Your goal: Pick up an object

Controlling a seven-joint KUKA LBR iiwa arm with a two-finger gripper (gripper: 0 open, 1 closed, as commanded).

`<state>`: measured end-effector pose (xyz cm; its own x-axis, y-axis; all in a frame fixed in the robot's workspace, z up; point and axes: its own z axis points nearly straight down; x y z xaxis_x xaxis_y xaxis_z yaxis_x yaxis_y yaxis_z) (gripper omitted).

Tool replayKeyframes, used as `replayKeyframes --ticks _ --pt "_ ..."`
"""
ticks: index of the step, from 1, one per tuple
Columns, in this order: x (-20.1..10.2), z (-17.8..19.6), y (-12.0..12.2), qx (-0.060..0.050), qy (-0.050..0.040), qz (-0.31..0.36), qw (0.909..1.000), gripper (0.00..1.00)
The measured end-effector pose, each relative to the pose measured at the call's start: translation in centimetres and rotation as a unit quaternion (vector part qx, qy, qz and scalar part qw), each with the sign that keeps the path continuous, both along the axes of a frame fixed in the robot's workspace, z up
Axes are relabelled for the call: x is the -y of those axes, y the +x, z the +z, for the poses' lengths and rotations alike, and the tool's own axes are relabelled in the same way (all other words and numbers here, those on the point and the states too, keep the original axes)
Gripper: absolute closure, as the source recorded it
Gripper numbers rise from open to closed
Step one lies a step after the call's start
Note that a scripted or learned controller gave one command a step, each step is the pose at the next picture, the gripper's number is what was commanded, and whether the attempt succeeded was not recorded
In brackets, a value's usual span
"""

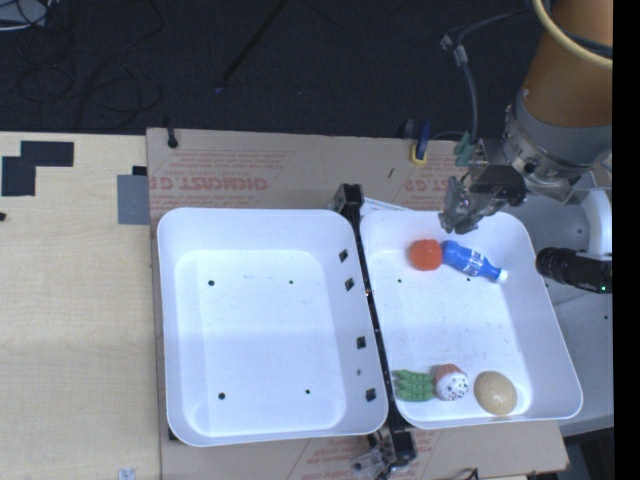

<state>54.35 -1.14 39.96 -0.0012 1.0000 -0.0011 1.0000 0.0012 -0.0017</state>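
Observation:
The right bin (530,298) holds several small objects. An orange-red ball (425,255) lies near its back wall, with a blue bottle (471,261) lying on its side just to the right. Along the front wall sit a green toy (411,385), a small white and red piece (450,382) and a tan egg-shaped object (494,392). My gripper (459,217) hangs over the bin's back edge, just above and behind the blue bottle. Nothing is visible between its fingers, and I cannot make out how far apart they stand.
The left bin (190,268) sits beside the right one, joined by a black hinge strip (357,288). Both rest on a cardboard sheet (260,173) on a wooden bench. Cables hang behind the arm at the back right.

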Motion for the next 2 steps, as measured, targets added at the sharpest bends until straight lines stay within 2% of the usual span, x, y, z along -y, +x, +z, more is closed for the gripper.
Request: replayKeyframes --ticks 1,2 --pt "-1.9 1.9 0.6 0.000 0.0003 0.000 1.0000 1.00" --pt "-4.0 -10.6 1.2 -0.004 0.0005 0.000 1.0000 1.00"
